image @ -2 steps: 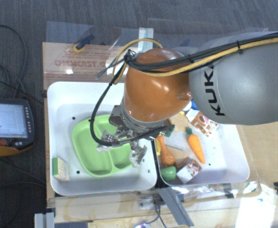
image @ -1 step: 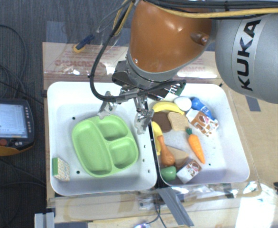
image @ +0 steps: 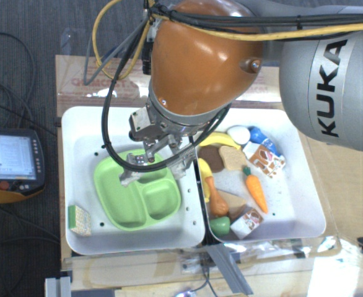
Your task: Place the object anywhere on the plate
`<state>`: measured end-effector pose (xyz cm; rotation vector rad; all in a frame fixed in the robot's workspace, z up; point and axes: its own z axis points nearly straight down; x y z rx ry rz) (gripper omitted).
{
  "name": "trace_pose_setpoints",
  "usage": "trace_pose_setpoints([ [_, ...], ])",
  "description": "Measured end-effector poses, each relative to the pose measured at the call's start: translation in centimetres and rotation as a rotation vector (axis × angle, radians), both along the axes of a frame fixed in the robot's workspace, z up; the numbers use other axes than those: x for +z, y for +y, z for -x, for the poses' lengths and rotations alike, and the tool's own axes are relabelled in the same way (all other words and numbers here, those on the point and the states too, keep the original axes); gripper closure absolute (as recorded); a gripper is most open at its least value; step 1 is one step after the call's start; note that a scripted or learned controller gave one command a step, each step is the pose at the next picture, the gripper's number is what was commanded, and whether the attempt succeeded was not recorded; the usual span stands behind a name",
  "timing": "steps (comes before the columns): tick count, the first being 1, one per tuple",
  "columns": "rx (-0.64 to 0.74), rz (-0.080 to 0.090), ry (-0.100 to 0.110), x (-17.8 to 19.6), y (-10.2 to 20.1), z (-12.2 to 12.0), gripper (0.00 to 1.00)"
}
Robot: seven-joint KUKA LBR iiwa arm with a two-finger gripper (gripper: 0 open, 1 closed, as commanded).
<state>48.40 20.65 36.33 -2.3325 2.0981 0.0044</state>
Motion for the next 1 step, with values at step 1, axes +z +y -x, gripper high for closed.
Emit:
trace_pose_setpoints([
  [1,-0.003,-0.004,0.000,0.88,0.06,-0.10,1.00],
])
